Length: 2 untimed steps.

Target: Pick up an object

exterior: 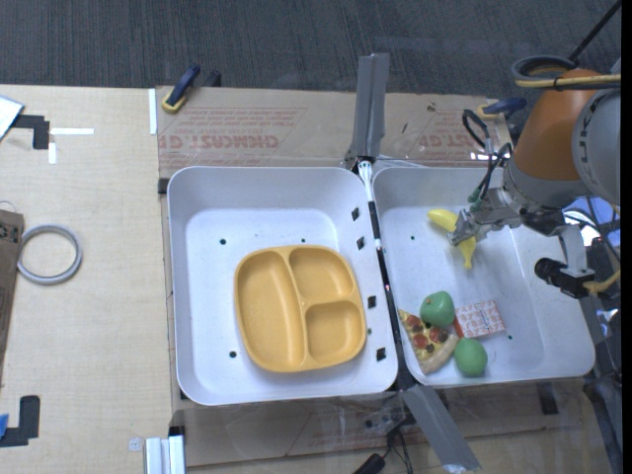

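Observation:
A yellow banana [444, 221] lies in the back part of the right bin [533, 304], and its lower end [467, 256] pokes out toward the front. My gripper [472, 227] is down on the banana's middle and hides that part, with the grey arm and its orange band [549, 126] coming in from the right. Toward the front of the same bin are a green apple [437, 308], a toy pizza slice [427, 336], a green round fruit [471, 356] and a red-and-white card [479, 318].
The left bin [197, 294] holds a yellow divided plate [299, 307]. A grey upright post [370, 102] stands behind the seam between the bins. A tape roll [46, 254] lies on the bench at far left. Black cables [489, 126] hang near the arm.

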Motion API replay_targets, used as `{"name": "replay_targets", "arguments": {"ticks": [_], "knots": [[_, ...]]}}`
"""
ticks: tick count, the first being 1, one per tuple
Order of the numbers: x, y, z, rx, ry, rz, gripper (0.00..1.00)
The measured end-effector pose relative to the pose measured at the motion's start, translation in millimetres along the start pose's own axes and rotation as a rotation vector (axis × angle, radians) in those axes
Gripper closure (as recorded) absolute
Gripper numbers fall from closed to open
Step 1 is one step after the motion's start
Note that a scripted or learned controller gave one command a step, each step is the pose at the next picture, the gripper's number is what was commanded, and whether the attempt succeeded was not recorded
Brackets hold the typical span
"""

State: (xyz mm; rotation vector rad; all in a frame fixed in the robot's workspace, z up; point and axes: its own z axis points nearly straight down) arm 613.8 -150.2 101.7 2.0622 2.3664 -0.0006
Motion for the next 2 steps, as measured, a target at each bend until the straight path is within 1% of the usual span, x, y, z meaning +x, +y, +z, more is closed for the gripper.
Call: {"name": "replay_targets", "arguments": {"ticks": [1,2], "knots": [[79.6,-15.1,-89.6,0.004,0.001,0.17,1.0],[118.2,-55.1,-89.1,0.007,0.002,0.303,1.0]]}}
